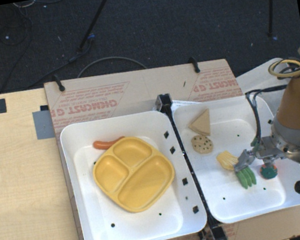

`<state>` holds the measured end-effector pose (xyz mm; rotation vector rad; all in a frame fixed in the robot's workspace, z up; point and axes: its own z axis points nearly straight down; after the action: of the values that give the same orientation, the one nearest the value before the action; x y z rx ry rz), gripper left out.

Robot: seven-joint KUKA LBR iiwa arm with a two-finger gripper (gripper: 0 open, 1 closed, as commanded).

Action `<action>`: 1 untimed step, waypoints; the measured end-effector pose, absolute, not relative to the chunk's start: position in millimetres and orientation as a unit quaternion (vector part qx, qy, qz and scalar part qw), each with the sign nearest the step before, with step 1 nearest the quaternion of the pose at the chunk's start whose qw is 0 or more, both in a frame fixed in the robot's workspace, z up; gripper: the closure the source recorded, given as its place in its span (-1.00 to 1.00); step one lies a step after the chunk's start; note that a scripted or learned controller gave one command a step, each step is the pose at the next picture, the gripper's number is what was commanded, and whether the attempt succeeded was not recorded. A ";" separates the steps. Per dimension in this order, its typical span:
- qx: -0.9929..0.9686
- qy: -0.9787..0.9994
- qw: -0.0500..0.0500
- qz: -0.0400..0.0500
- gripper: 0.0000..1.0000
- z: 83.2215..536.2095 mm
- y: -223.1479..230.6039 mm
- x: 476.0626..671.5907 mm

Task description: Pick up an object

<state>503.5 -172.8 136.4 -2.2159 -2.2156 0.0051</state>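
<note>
Where the right bin's (235, 211) floor nears its right wall, a green ridged object (246, 177) lies just beside a pale yellow piece (227, 160), with a small teal item (269, 171) a little to its right. The gripper (253, 157) hangs directly over the green object's upper end; whether its fingers are spread or pressed together cannot be told, and nothing is visibly pinched. A tan wedge (201, 122) and a speckled cookie (202, 144) sit toward the bin's far left corner. In the left bin (93, 224), a yellow divided plate (134, 173) rests mid-floor, an orange sausage (106, 144) touching its far edge.
</note>
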 end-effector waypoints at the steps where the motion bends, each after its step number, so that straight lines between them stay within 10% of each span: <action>1: -0.707 -0.707 0.002 0.000 -1.00 85.8 -171.7 503.6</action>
<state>503.6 -171.7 85.8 -2.2200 -2.2178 0.0005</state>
